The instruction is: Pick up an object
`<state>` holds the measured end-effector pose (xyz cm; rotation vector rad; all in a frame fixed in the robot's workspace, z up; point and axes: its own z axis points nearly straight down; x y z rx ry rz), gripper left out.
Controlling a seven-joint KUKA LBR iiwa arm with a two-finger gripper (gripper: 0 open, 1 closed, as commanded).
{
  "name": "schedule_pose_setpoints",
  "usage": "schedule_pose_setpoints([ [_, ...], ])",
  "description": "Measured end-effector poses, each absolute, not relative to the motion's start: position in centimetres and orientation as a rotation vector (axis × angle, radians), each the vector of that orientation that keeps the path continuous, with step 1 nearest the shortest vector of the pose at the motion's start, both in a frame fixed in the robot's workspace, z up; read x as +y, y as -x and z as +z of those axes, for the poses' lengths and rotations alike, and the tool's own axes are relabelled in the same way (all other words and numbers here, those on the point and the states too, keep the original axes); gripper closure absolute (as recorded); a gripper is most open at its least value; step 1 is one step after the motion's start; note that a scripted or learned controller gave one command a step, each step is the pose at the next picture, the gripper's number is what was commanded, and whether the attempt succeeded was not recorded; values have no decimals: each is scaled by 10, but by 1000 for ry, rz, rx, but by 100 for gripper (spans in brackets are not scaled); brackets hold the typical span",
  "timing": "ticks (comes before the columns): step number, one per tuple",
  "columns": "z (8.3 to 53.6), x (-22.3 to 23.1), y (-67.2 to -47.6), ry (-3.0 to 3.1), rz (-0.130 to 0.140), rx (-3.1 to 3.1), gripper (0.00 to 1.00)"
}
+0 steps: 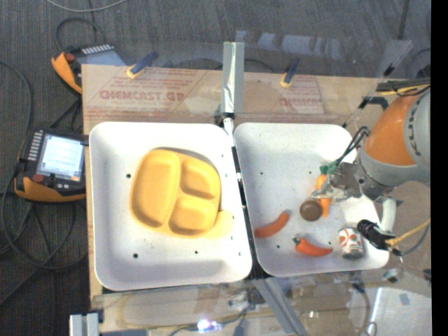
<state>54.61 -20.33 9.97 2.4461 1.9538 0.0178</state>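
My gripper (336,187) is low over the right side of the right bin (280,152), at the end of the grey arm with its orange band (393,135). A small orange carrot with a green top (321,183) lies right against the gripper's left side. Just below it is a brown round object (311,210). An orange-red sausage (271,224) lies toward the bin's lower left. A chili-like orange piece with a green stem (312,247) rests near the front wall. A small red and white can (351,242) lies on its side at the front right.
The left bin (112,257) holds a yellow divided tray (178,191). A metal divider post (232,82) stands between the bins at the back. A handheld pendant (52,165) lies left of the bench. Cables trail near the right bin's front right corner.
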Motion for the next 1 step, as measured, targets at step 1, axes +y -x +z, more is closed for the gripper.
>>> schedule_pose_setpoints([
  [1,195,-152,-575,-2345,-4,2091,100],
])
